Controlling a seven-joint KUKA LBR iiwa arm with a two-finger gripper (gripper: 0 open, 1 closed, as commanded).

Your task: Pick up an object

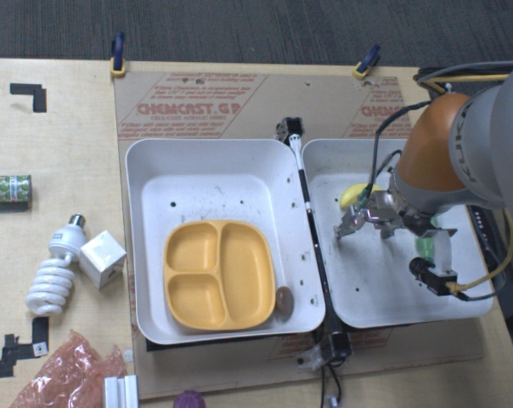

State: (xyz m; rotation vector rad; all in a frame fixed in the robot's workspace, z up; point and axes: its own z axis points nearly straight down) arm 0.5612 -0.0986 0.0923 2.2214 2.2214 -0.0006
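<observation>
Yellow obj, banana-like, sits in right bin near its upper-left area, touching/just beside tool on the far side. Long axis approx left-right. Tool fingers look slightly apart w/ nothing between them. Next move prob a short shift toward obj.

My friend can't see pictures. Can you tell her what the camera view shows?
A grey and orange robot arm reaches into the right white bin, its gripper beside a small yellow object. The left white bin holds a yellow divided plate and a small brown object.
</observation>
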